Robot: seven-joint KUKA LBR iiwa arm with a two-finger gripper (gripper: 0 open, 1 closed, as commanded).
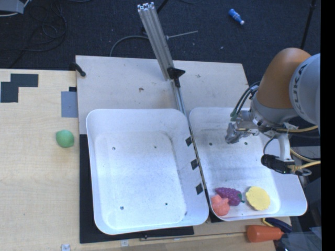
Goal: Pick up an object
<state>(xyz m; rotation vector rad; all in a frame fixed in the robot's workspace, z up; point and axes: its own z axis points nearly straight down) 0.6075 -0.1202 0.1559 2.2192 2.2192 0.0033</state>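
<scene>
White right bin [293,205] has much free floor under the pincer [233,133], which hangs near its upper edge. Purple object [229,194], yellow object [258,198] and orange object [221,206] crowd its lower rim.

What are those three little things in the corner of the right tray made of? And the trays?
Orange lump, purple knobbly cluster and yellow round piece: matte, evenly coloured, probably plastic or rubber toy food. Right white bin: smooth thin walls with rounded rim, likely moulded plastic, scuffed grey.
</scene>
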